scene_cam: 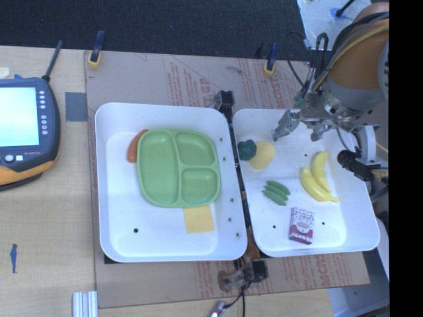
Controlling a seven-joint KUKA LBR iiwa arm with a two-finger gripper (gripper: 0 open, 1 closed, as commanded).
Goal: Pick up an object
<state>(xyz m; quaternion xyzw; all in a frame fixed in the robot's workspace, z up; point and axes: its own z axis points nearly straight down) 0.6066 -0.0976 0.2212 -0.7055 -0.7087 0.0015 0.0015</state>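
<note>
At upper right, the gripper [301, 125] hangs above the right bin [350, 243], fingers spread apart and holding nothing. Just lower left of it lie a yellow ball [264, 154] touching a dark green ball [247, 150]; further down are green pea pods [276, 191], bananas [316, 176] and a small red box [302, 225].
</note>
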